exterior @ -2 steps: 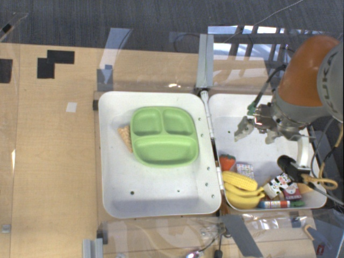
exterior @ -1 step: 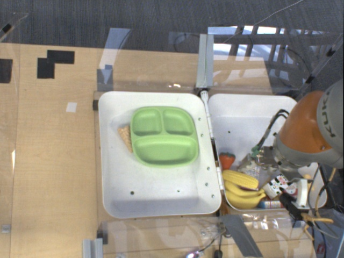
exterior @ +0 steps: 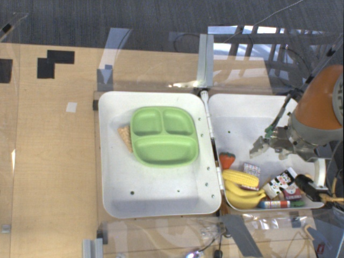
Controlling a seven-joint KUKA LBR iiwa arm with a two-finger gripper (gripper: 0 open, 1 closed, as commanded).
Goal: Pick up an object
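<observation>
End effector: the end effector [exterior: 267,142] hangs over the right bin [exterior: 236,112], toward its 3 o'clock side; its two fingers are spread apart with nothing between them.
Arm: the grey arm [exterior: 322,104] with its orange band enters from 3 o'clock and slopes down toward the bin.
Nearest things: a small patterned packet [exterior: 251,169] lies just beyond the fingertips at about 7 o'clock from them; a banana [exterior: 244,190] lies past that, along the bin's 6 o'clock wall.
Other candidates: a strawberry toy [exterior: 228,159] rests near the bin's 9 o'clock wall; a cluster of small black, white and red items [exterior: 285,186] sits in the 5 o'clock corner, and a marker-like stick [exterior: 278,203] lies by the rim.
Left bin: the left bin [exterior: 115,160] holds a green divided plate [exterior: 163,136] at its centre, with a tan cracker-like piece [exterior: 125,137] touching the plate's 9 o'clock edge.
Desk: both bins sit side by side on the wooden desk [exterior: 48,160].
Step in hand: probably the approach, with nothing grasped yet.
Next move: likely to settle over one item, the packet or banana being closest, descend with the fingers either side of it, then close. Crowding at 5 o'clock could spoil a clean grip.
</observation>
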